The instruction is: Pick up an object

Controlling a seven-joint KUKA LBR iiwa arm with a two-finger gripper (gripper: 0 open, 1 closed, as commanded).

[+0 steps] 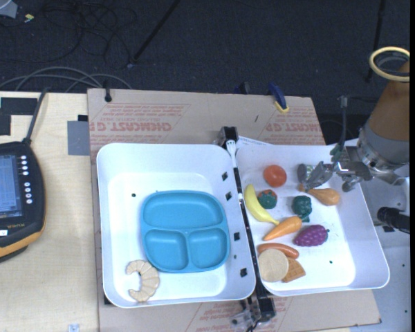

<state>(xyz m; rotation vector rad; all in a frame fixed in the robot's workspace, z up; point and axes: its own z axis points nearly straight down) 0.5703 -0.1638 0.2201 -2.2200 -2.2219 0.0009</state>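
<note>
Rightward, arm cut off, jaws blurred beside orange-tan toy, right bin.

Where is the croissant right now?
In the camera view, the croissant lies in the left-hand bin, in its near left corner, just off the lower-left edge of the blue divided tray.

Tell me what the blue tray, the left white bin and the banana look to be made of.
Blue tray: likely moulded plastic, matte, with rounded, even compartments.
Left white bin: probably thin formed plastic, smooth, with rounded corners.
Banana: seemingly toy plastic or rubber, going by its uniform yellow; too small to be sure.
</note>
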